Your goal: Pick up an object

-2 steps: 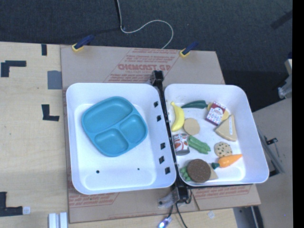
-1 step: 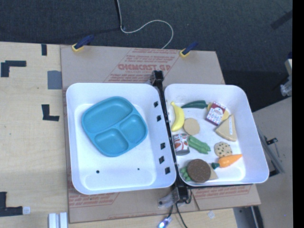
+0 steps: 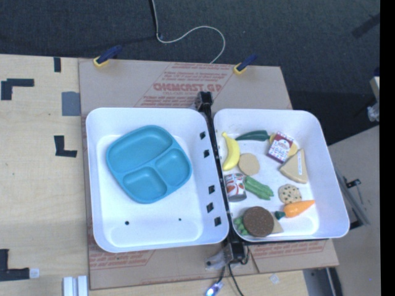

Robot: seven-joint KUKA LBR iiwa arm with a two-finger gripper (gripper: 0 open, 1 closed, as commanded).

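Pre-grasp step: end effector state you cannot tell; your next move calls for a descent onto the banana (image 3: 230, 152), at 9 o'clock in the right bin (image 3: 326, 165).

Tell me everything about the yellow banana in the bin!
The banana is bright yellow, smooth and shiny like plastic toy food, and curved. It lies flat in the right bin, close to the wall between the two bins. Its top end points up toward a green pepper, and its lower end rests beside a round tan cookie. It looks whole, and nothing lies on top of it.
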